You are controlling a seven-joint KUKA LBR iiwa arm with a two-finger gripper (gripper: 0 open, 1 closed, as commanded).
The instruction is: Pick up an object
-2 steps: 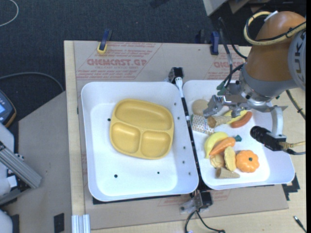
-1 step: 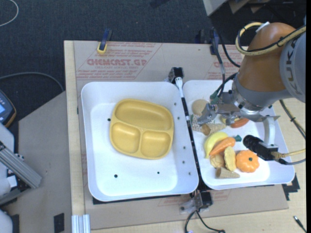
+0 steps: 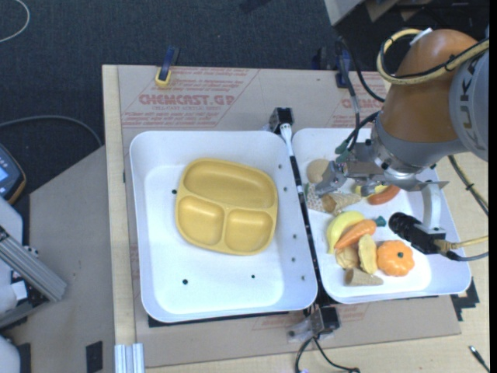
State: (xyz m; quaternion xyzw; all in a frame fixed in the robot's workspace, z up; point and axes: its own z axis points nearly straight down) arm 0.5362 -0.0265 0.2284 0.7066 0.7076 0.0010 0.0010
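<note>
Two white bins on table: left bin [image 3: 151,208] with yellow tray [image 3: 226,206], right bin [image 3: 443,282] with toy food [image 3: 365,243]. Gripper [image 3: 347,179] low over food, maybe touching; fingers' state unclear.

A yellow plastic three-compartment plate [image 3: 227,206] lies in the left white bin [image 3: 147,231]. Both bins rest on a brown board [image 3: 194,99] printed with red lettering; a yellow-jawed clamp [image 3: 165,68], seemingly, grips its far edge.

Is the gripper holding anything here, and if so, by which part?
Cannot be told. The gripper sits low over the food pile in the right bin, with nothing visibly lifted.
</note>
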